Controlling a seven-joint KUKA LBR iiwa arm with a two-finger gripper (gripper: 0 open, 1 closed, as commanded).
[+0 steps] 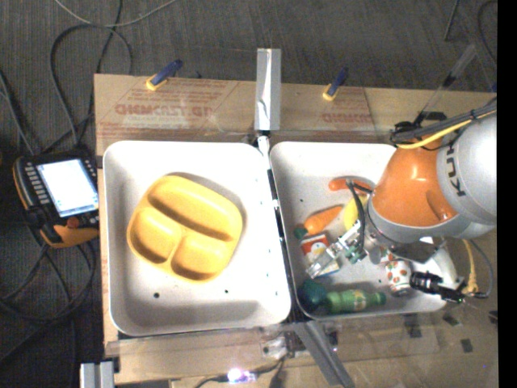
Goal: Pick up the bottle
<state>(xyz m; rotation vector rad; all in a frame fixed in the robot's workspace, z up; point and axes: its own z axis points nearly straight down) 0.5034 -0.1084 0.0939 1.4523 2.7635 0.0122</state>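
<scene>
The green bottle lies on its side along the front wall of the right bin, its dark green cap end pointing left. My gripper hangs low in the middle of that bin, just above and slightly behind the bottle, over a small red and white box. The orange wrist band and grey arm cover the bin's right part. The bottle lies apart from the gripper, on the bin floor.
Around the gripper lie an orange carrot, a yellow piece, an orange-red piece and a white cup with red dots. A yellow divided plate sits in the left bin.
</scene>
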